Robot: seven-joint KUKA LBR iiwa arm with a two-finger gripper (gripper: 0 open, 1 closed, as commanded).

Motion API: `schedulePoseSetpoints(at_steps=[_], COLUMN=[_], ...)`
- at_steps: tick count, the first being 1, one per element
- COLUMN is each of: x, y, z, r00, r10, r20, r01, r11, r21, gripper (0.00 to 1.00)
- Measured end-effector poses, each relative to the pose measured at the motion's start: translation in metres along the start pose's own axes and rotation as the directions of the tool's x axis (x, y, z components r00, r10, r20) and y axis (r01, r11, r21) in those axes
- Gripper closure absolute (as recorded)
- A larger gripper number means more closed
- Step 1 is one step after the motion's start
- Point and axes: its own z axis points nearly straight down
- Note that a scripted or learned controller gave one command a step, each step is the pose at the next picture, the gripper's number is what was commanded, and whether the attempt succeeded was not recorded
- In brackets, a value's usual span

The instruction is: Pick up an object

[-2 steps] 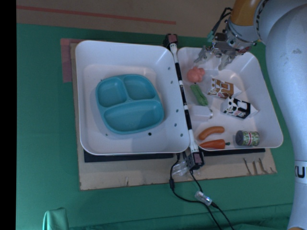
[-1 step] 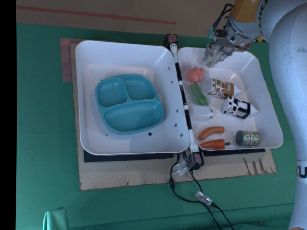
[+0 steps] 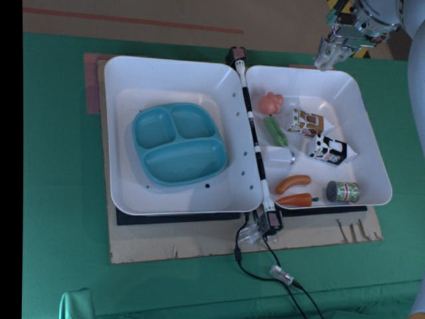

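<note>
Green-covered bench (image 3: 60, 178), two white bins side by side.
Gripper (image 3: 330, 57) hovers over the right bin's (image 3: 372, 145) far rim, finger opening unclear, holding nothing; inside lie a cow-patterned carton (image 3: 327, 150), sausage (image 3: 293, 183) and can (image 3: 342, 191).

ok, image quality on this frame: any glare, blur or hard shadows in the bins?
Camera view: lighting is even and soft. The right bin is bright white, near washed out on its floor, while the teal plate in the left bin casts only a faint shadow. The can and cow-print carton look slightly soft, their print unreadable. The gripper at the top edge is a little blurred.
</note>
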Motion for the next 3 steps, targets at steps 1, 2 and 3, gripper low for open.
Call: schedulePoseSetpoints(at_steps=[1,2,3], x=[-0.029,-0.028,-0.030], y=[0.000,0.000,-0.001], z=[-0.022,0.032,0.080], r00=[1.000,1.000,1.000], r10=[0.000,-0.001,0.001], r20=[0.001,0.000,0.002], r01=[0.000,0.001,-0.001], r11=[1.000,1.000,1.000], r21=[0.000,0.005,0.006], gripper=[1.00,1.00,1.00])
